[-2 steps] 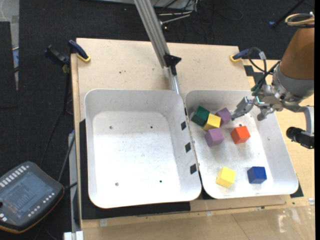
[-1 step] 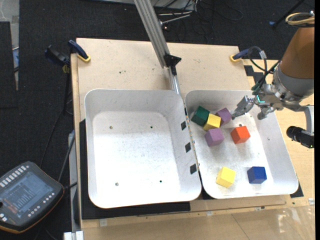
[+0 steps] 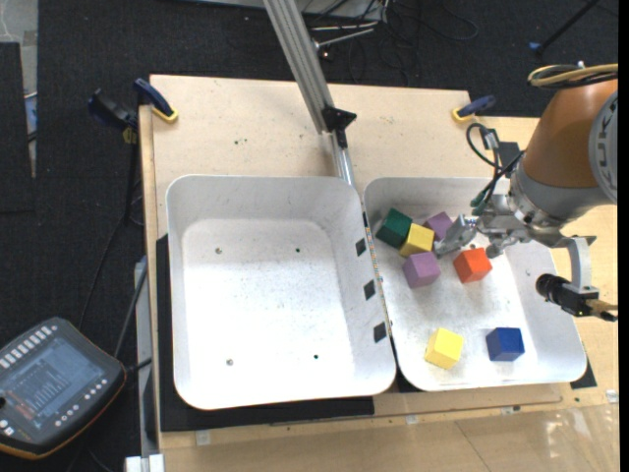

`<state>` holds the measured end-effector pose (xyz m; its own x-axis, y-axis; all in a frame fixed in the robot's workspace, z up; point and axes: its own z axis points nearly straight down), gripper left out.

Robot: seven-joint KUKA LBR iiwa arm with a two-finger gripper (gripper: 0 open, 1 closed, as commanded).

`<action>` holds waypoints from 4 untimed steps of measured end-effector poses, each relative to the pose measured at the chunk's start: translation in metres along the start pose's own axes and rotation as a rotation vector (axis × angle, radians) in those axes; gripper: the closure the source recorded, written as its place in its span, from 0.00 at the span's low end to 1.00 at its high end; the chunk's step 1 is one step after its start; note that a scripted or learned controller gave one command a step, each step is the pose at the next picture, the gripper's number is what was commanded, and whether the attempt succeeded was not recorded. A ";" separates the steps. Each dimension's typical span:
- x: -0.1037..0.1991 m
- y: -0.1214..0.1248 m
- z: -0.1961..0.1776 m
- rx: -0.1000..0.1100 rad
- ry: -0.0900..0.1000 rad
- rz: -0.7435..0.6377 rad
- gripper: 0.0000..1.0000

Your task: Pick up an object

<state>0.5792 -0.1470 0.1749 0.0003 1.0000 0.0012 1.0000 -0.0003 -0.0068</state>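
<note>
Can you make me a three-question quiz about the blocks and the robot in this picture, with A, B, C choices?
1. Which bin are the blocks in?
A. left bin
B. right bin
C. both bins

2. How many yellow blocks are there?
A. one
B. two
C. four

3. What is the gripper doing?
A. reaching low among the blocks
B. resting in the left bin
C. parked off the bench

Answers:
1 B, all seven cubes lie in the right bin.
2 B, one yellow block sits by the green block, another yellow block near the blue block.
3 A, it sits beside the orange block.
</note>
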 end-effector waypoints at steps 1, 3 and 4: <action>0.007 0.004 0.043 -0.010 -0.003 -0.001 0.00; 0.005 0.012 0.040 -0.039 -0.009 0.001 1.00; 0.009 0.011 -0.023 -0.013 -0.003 -0.004 1.00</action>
<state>0.5906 -0.1383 0.1978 -0.0033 1.0000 -0.0019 1.0000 0.0033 0.0066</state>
